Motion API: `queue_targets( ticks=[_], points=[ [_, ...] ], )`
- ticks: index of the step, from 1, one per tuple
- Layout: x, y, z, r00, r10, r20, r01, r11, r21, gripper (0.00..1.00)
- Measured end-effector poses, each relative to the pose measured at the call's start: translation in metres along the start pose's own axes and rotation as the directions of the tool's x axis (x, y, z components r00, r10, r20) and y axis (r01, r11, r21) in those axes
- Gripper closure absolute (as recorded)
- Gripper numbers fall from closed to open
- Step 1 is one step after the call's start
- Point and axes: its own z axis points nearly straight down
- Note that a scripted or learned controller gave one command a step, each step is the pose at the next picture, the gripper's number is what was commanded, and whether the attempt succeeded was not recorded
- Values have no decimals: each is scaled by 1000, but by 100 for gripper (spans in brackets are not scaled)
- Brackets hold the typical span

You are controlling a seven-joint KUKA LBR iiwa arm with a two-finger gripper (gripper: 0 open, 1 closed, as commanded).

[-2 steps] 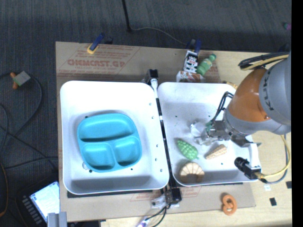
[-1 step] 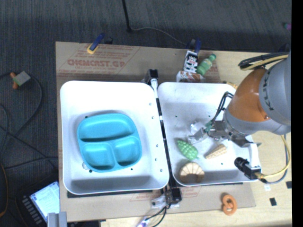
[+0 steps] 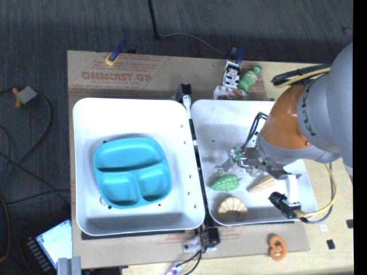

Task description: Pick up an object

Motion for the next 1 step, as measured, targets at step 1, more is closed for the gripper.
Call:
queue_targets(
  ticks=[1],
  points=[
    [-1,1,-10,1000,1,2,-1,1000,-2,100]
  ],
)
